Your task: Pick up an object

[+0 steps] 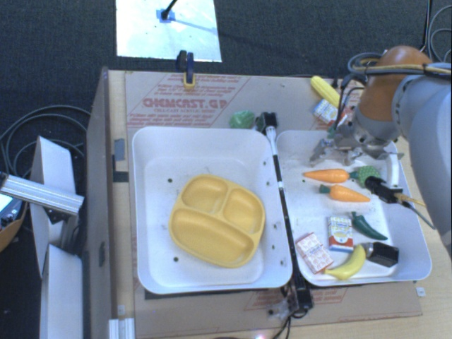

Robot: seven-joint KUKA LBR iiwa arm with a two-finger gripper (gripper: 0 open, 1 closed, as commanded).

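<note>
Two shallow white bins [212, 138] are set side by side on the counter [212, 94]. The grey arm with the orange band [393, 83] is reached in from the right, and the tool [332, 148] is placed low over the far part of the right bin. Whether it is open or closed cannot be told, and nothing is seen held in it. Just below the tool, an orange toy carrot [326, 176] is laid across the bin floor, apart from the tool, with a second orange carrot [348, 194] just beside it on the near side. Nearer the front of the same bin are noted a dark green toy pepper [368, 225], a small red, white and blue box [340, 233], a red-and-white packet [313, 252], a yellow toy banana [348, 263] and a small black block [384, 253] — the banana and block almost touching. In the left bin, a yellow plastic plate with three compartments [217, 219] is lying flat. Outside the bins, on the far counter, a yellow toy corn cob [324, 89] and a crumpled green item [242, 120] are recorded.
</note>
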